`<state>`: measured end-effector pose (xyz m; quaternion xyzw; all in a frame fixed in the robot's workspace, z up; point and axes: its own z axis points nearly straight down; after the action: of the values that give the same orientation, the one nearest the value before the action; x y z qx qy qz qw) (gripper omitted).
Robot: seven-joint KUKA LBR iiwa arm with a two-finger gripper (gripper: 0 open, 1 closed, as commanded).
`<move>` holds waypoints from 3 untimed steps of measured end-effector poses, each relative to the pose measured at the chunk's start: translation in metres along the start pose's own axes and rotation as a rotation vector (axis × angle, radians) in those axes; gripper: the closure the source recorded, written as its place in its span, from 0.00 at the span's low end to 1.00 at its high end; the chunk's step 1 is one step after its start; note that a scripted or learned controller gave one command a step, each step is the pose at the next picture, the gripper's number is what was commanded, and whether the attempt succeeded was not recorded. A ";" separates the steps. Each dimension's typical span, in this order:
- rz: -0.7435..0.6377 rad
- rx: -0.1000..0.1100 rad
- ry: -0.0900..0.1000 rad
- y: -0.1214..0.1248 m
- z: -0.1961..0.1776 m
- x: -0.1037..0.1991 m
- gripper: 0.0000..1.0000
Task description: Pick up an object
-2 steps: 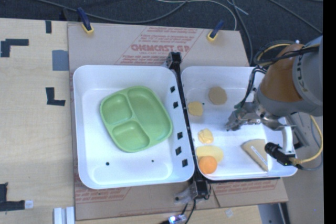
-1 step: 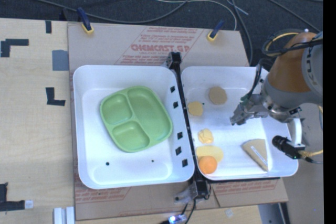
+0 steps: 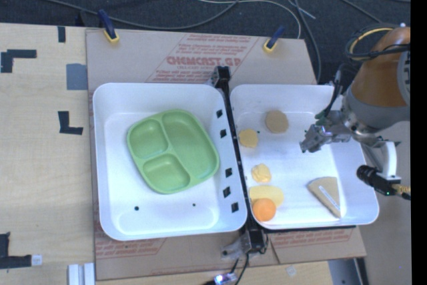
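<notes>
I see the end effector (image 3: 312, 141) low over the right bin (image 3: 293, 95), near a cookie (image 3: 276, 121). Cannot tell its state. Green tray (image 3: 173, 151) sits in the left bin (image 3: 107, 143).

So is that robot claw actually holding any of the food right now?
No, nothing is held. The gripper hovers over bare floor of the right bin, beside the tan round piece.

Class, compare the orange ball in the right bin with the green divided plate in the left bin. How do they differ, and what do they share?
The orange ball is round and small; the green divided plate is flat, broad and split into three compartments. The ball sits near the front corner of its bin, touching a yellow piece; the plate lies alone near the middle of its bin, turned at a slant. Both rest on white bin floors, apart from the pincer.
</notes>
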<state>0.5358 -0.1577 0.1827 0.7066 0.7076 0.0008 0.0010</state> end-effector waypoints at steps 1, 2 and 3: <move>0.001 -0.001 -0.001 -0.004 -0.047 -0.007 1.00; -0.005 0.002 0.002 0.003 -0.056 0.046 1.00; -0.005 0.003 0.002 0.006 -0.061 0.096 1.00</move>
<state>0.5419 -0.0612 0.2436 0.7048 0.7094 0.0005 -0.0007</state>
